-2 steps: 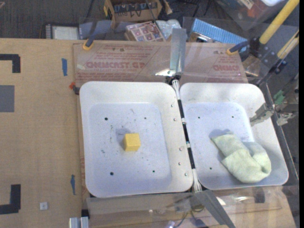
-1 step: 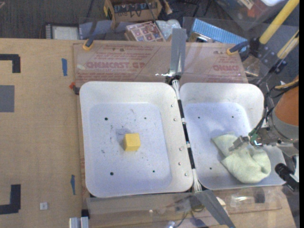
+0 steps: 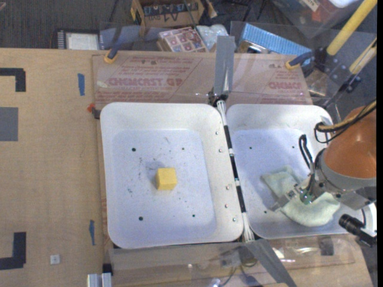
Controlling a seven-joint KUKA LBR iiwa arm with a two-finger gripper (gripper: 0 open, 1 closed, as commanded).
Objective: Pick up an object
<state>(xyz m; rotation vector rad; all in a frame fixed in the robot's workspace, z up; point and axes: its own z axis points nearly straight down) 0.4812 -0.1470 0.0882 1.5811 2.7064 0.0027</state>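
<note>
Left bin (image 3: 119, 124): shallow, white, speckled floor. One yellow block (image 3: 167, 179) sits near the middle of it, clear of all four walls, nothing touching it.

Right bin (image 3: 263, 118): shallow, white, set just beside the left bin, rims meeting along the centre line. A pale green cloth (image 3: 311, 211) lies crumpled in the lower right part of the floor, one flap spread up and left, the bulk bunched toward the near rim.

Arm (image 3: 356, 154): comes in from the right, orange band showing above the wrist, grey body below. It stands over the right side of the right bin. A black cable (image 3: 305, 151) loops off its left side.

Gripper (image 3: 306, 195): down low over the cloth, at or just above the fabric where flap meets bunch. From this angle the tip is small and partly masked by the wrist; cannot tell how far the claw is spread or whether any cloth is caught in it.

Block vs gripper: well apart, in separate bins.

Bench (image 3: 48, 160): brown board under both bins, blue tape marks on the left side.
</note>
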